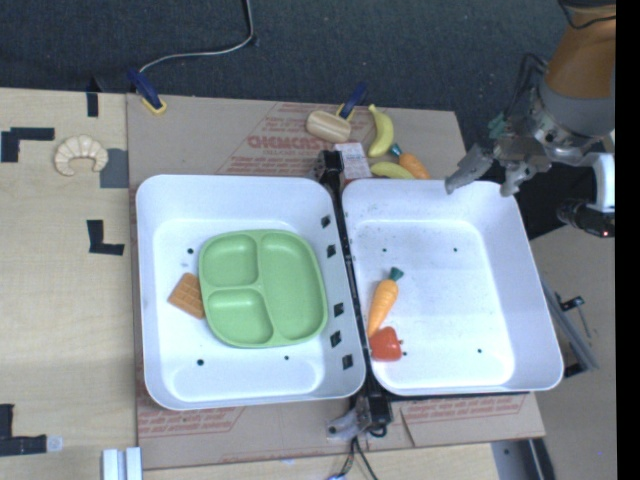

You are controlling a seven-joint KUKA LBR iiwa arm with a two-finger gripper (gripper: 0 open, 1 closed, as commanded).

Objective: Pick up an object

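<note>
In the right bin (520, 298) an orange carrot (382, 304) with a green top lies near the left wall, and a red pepper (386, 345) rests just below it. The left bin (160, 228) holds a green divided plate (263, 288) with a tan cracker (187, 295) tucked at its left edge. My gripper (487, 180) hangs over the right bin's far right corner, well away from the carrot. Its two fingers are spread apart, open, with nothing between them.
Behind the bins on the cardboard lie a bread roll (328, 125), two yellow bananas (381, 134), a small box (350, 158) and an orange piece (411, 164). A croissant (82, 154) sits on the wooden bench at far left.
</note>
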